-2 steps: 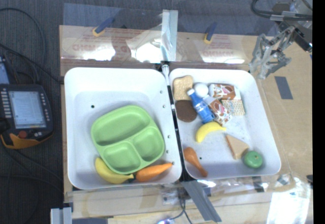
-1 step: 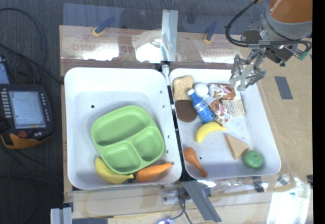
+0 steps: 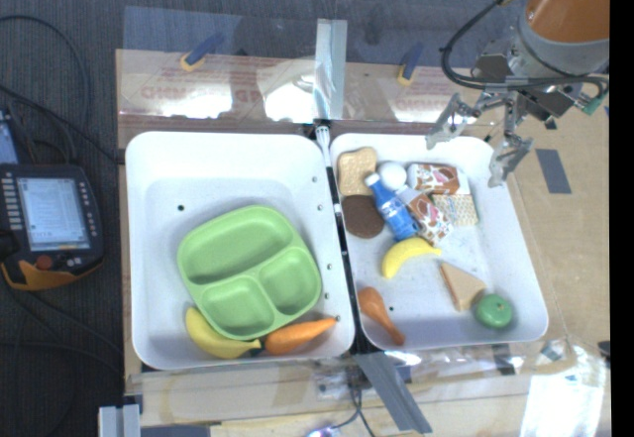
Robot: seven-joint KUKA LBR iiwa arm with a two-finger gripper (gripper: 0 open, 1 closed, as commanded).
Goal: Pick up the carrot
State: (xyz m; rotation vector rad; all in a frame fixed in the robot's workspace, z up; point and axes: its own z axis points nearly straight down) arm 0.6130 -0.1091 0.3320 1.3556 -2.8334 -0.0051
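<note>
Camera view: hovering over right bin [image 3: 515, 257] far corner, gripper [image 3: 474, 143] spread open, gripping nothing. Lying in left bin [image 3: 158, 177] near corner beside plate [image 3: 248, 267], carrot [image 3: 299, 334]; pointing left-right, sitting well apart, down-left of fingers.

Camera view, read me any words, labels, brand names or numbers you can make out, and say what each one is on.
None can be read.
Blue bottle: label too small and blurred.
Printed snack packet: pattern shows, lettering unreadable.
Handheld screen left of the bins: lit display, text too small.
Cardboard strip behind the bins: faint reddish print, blurred by glare.
</note>
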